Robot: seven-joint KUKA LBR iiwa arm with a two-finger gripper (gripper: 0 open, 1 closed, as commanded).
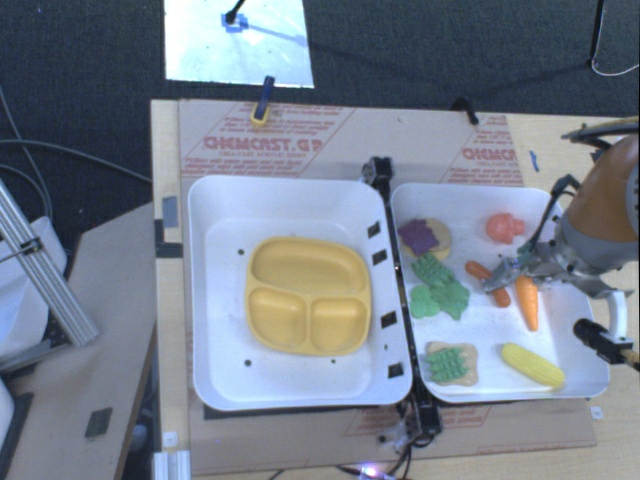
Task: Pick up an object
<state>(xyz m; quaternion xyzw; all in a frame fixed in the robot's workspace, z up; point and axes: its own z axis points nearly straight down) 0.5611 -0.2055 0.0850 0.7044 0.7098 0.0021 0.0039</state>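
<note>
You risk a missed or double grab: the claw (503, 280) hangs low in the right bin (590, 378) with a toy carrot (527, 303) and a small orange-red piece (487, 271) crowded close against it. You cannot tell how wide the claw stands or whether it has anything. The carrot is smooth, tapered, lying flat beside a yellow corn cob (532, 364).

Yellow tray (305, 293) left of gripper (503, 278): smooth matt plastic. White bins (215, 268): glossy plastic. Carrot (527, 303) beside it: smooth plastic. Bench board (300, 138): matt printed cardboard.
</note>
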